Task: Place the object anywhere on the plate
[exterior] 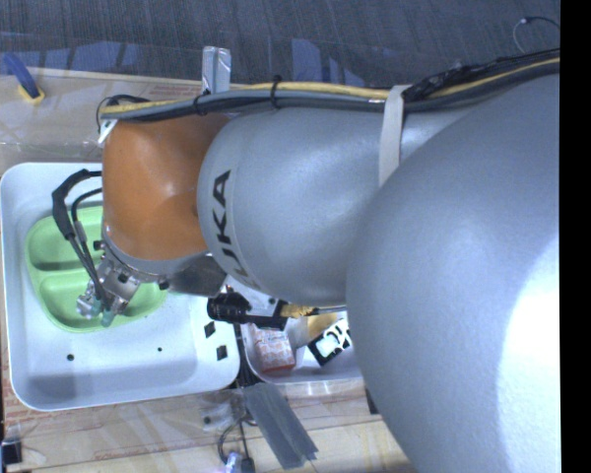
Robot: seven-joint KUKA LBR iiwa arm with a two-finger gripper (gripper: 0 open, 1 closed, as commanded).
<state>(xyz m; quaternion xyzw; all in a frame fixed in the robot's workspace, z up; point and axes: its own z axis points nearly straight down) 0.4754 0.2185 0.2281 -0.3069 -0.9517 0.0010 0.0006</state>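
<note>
The end effector (pixel 98 305) sits over the green plate (pixel 49 249), grip unclear, arm (pixel 374 244) hiding the neighbouring bin (pixel 305 377).

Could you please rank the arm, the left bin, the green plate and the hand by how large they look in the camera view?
1. Arm, though it is nearest the camera
2. Left bin
3. Green plate, partly hidden by the arm
4. Hand

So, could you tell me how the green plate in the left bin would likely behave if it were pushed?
The green plate looks like smooth, moulded plastic, so it is probably stiff and light. Lying flat on the slick white bin, it would likely slide rather than tip. The gripper above it may pin it if pressing down.
</note>
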